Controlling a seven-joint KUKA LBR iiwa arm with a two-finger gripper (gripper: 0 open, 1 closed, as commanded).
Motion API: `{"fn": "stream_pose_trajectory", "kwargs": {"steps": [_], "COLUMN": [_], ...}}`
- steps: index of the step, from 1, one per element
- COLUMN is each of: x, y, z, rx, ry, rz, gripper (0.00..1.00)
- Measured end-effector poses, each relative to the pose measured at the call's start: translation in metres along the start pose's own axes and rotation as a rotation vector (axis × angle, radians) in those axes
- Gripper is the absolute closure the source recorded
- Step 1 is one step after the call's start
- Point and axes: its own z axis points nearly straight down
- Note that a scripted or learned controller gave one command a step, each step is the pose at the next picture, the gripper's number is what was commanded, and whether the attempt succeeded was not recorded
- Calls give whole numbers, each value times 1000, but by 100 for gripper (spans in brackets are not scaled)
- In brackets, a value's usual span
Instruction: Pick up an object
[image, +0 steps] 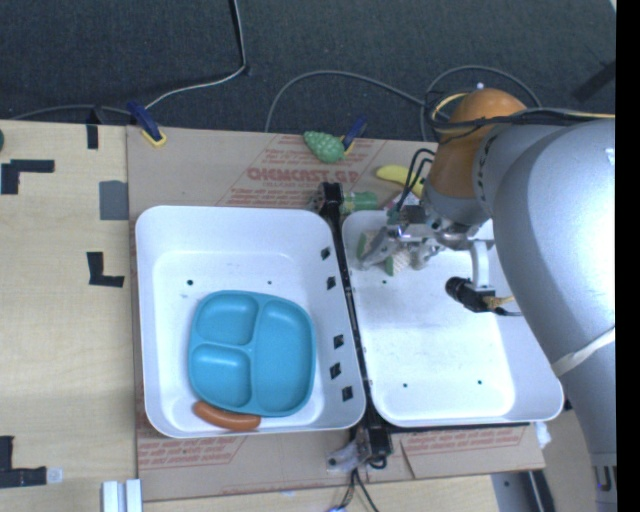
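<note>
My gripper (398, 246) is low in the far left corner of the right bin (440, 370), close to the divider. A small pale green object (388, 258) lies right under or against it; whether it is held I cannot tell. The grey arm with its orange band (470, 125) covers the bin's right side. In the left bin (170, 300) a blue divided plate (251, 352) lies flat, and an orange sausage (227, 417) rests along the plate's near edge.
Behind the bins, on the cardboard, lie a green toy (324, 145), a yellow piece (394, 175) and a small green piece (361, 201). A black part (466, 292) hangs off the arm over the right bin. Cables run across the dark floor at the back.
</note>
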Motion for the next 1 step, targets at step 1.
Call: {"fn": "stream_pose_trajectory", "kwargs": {"steps": [1], "x": [-1], "y": [-3], "z": [-8], "rx": [15], "ry": [0], "rz": [4], "gripper": [100]}}
